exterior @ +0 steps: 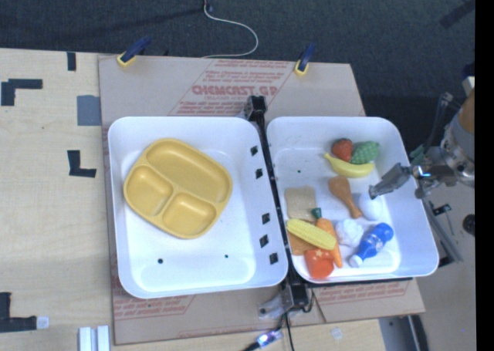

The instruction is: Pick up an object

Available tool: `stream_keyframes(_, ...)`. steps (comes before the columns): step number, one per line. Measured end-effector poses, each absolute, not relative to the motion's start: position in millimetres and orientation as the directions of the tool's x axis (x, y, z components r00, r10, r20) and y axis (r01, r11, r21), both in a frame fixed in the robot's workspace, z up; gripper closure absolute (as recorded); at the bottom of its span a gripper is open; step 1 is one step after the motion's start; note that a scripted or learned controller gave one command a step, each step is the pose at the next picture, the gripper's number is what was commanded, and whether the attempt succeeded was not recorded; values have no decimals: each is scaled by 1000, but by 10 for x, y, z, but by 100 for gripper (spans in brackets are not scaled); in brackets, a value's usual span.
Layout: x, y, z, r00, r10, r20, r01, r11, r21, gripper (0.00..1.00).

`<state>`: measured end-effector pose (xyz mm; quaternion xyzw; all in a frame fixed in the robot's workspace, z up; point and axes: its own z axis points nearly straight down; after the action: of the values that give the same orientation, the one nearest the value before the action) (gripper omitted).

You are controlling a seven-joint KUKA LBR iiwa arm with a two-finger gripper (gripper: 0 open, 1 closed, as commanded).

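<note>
The right bin (293, 149) holds several toy foods. A red strawberry (341, 147), a green piece (366, 150) and a yellow banana (349, 166) lie at its back. A brown drumstick (345, 195) and a bread slice (300, 203) lie in the middle. At the front are a corn cob (311, 232), a carrot (330, 239), a red tomato (319, 264), a white lump (351, 229) and a blue bottle (374, 241). My gripper (386, 183) reaches in from the right edge of this bin, just right of the drumstick and above the bottle. Nothing shows in its grasp.
The left bin (135, 264) holds a yellow divided plate (178, 187). A black hinge strip (266, 187) separates the bins. Both bins rest on a cardboard sheet (224, 87) clipped to the wooden bench. The arm's wrist (455, 160) stands beyond the right bin's rim.
</note>
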<state>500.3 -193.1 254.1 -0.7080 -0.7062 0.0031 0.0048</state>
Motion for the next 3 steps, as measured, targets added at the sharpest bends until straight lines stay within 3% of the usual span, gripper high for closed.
stream_keyframes(1, 5018, -1926, 2592, -1, 1000, 0, 1000, 1, -2, 0)
stream_keyframes(3, 4985, -1898, 1290, -1, 1000, 2, 1000, 1, -8, 0)
